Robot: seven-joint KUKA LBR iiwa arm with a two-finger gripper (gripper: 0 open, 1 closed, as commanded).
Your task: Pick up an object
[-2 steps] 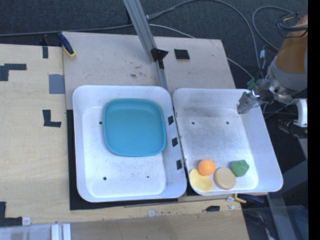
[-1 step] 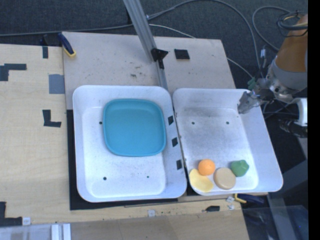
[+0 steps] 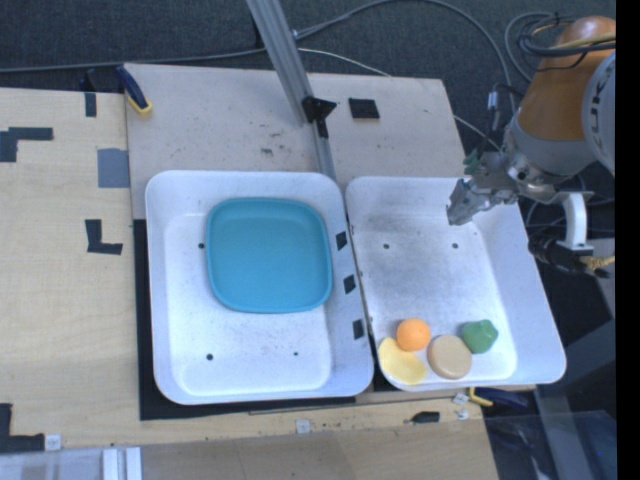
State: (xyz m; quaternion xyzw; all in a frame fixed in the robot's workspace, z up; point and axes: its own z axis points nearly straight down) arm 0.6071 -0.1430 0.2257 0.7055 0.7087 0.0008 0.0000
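Note:
Along the front edge of the right bin [image 3: 420, 258] lie several small objects: an orange ball [image 3: 412, 334], a yellow flat piece [image 3: 399, 364], a tan round piece [image 3: 450, 357] and a green lump [image 3: 480, 335]. My gripper [image 3: 462, 208] hangs over the bin's far right corner, well behind those objects. Nothing shows beneath it.
In the left bin [image 3: 180, 268] sits a square blue plate [image 3: 268, 253]. A slanted metal pole [image 3: 290, 63] rises behind the bins. Cables trail at the upper right by the arm.

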